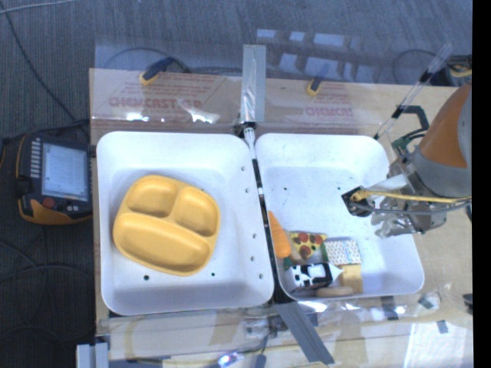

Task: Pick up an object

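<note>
Hovering over the right bin (322, 167), the gripper (392, 222), jaws' state impossible to tell, would likely find the carrot (278, 236) light, stiff, slick, best pinched mid-length.

The left bin (107, 152) and the right bin (322, 156) are coloured white. A divided tray (165, 222) in the left bin is coloured a warm yellow throughout. In the right bin, an orange carrot-shaped toy (279, 238), a yellow piece dotted with red (307, 245), a black-and-white blotched piece (308, 276) and a silvery-grey packet (343, 250) are seen. The desk (176, 90) is shown pale brown with red lettering.
</note>
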`<state>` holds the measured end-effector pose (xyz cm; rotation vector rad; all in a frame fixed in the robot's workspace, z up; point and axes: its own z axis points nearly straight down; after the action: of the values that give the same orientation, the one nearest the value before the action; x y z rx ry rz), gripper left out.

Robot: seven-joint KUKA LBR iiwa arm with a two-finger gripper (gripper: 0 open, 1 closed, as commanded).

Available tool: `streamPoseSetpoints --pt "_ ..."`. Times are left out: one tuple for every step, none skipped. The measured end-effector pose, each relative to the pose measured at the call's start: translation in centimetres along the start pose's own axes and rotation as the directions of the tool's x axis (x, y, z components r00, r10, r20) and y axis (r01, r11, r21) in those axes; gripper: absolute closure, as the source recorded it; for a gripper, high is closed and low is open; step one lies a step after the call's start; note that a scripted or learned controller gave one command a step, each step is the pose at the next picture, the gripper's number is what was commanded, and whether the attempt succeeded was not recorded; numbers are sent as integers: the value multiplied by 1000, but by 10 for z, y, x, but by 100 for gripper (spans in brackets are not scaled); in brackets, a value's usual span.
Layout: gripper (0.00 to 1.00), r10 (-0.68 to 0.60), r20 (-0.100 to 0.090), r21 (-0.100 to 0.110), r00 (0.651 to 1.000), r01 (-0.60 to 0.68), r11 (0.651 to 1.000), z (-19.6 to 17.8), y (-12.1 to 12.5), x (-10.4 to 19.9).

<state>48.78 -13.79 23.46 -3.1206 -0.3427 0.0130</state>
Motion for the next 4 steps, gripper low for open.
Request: streamPoseSetpoints --pt "100 -69 1 1 998 69 998 54 -49 7" --pt "100 -393 1 -3 920 393 920 26 6 -6" --pt "100 -160 1 -4 987 160 987 -25 49 -9" --pt "100 13 1 -4 1000 -13 1000 -25 39 34"
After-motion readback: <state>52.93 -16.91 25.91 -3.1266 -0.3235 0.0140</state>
